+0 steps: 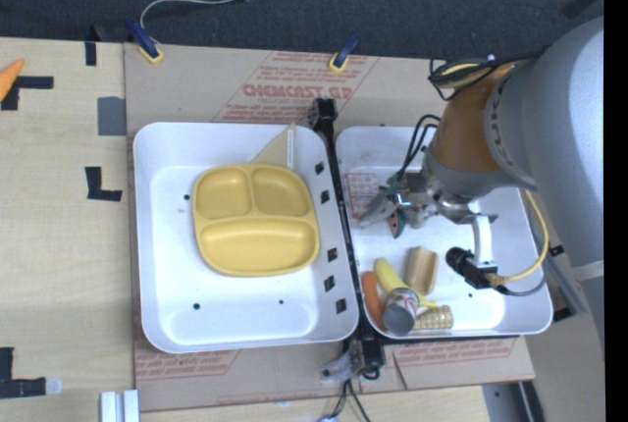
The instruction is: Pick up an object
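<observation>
Gripper point(397, 204) is hanging over right bin point(525, 312); can't tell its state. Small tan block point(421, 269) nearby is prob. looking light, stiff — grasp across its short sides.

Robot lab: cardboard-covered bench point(294, 86), clamps point(145, 42), cables point(196, 0), taped marks.

Even overhead light, soft shadows; slight blur, low res, no glare.

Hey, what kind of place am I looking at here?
Probably a robot test bench in a lab: a grey arm reaches over two white bins, one holding a yellow divided plate, with clamps and loose cables nearby.
</observation>
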Controlling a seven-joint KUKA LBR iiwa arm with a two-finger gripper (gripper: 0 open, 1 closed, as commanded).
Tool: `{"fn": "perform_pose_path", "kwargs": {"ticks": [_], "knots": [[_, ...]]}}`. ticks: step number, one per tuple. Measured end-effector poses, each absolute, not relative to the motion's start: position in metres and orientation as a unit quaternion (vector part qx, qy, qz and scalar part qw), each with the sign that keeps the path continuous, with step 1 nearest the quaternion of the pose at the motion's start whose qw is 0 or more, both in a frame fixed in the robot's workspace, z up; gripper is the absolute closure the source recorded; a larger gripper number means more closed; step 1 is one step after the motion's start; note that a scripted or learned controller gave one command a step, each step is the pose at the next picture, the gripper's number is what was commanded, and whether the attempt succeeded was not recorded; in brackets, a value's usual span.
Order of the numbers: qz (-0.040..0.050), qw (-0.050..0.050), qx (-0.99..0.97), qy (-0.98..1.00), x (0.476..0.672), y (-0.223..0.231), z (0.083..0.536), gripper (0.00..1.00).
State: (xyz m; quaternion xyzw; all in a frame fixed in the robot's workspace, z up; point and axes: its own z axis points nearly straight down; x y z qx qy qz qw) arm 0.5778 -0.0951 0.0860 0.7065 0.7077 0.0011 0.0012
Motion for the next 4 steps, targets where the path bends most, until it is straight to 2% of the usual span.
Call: {"fn": "perform_pose_path", "kwargs": {"ticks": [1,2,3,4], "knots": [[0.0004,0.003,0.707,0.707,0.578,-0.096,0.096,1.00],[0.0002,0.002,0.707,0.707,0.577,-0.096,0.095,0.00],[0.0008,0.002,0.707,0.708,0.628,-0.134,0.086,0.00],[-0.0001,0.003,0.706,0.708,0.628,-0.135,0.096,1.00]]}}
